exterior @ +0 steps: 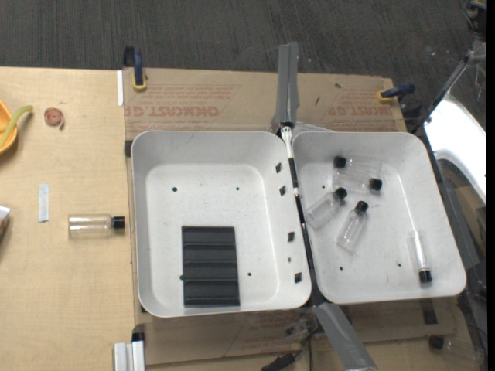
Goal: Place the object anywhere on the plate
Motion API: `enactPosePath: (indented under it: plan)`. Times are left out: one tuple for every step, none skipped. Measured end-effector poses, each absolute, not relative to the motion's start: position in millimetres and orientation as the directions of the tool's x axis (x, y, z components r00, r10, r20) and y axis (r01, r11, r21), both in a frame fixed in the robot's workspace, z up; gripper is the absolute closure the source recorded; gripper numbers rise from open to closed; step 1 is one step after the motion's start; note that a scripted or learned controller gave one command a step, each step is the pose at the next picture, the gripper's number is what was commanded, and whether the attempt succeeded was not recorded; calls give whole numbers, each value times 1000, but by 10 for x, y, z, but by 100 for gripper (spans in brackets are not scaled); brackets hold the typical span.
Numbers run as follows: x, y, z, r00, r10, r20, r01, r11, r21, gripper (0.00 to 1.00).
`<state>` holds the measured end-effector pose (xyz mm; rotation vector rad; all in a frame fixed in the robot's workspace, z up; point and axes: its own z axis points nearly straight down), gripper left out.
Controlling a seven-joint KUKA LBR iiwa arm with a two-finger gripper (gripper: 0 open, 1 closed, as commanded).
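Observation:
A black ridged rectangular plate (209, 266) lies flat on the floor of the left bin (155, 284), near its front edge. Several small clear bottles with black caps lie on their sides in the right bin (441, 207). One bottle (353, 226) is near the middle and another (322, 208) lies just left of it. A third bottle (418, 256) rests alone towards the front right corner, and more cluster at the back around (354, 168). Nothing rests on the plate.
On the wooden bench left of the bins lies another clear bottle (93, 223), with a white strip (43, 202), a small red disc (52, 116) and a yellow object (6, 127) nearby. Blue clamps (133, 60) (397, 93) hold the cardboard behind the bins.

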<state>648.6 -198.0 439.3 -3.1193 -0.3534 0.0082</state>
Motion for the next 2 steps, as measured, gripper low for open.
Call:
enactPosePath:
  plan:
    - [6485,-2222,4395,980,199,-4,199,-980,-2,0]
    - [6537,-2216,4395,977,212,-5,212,-977,-1,0]
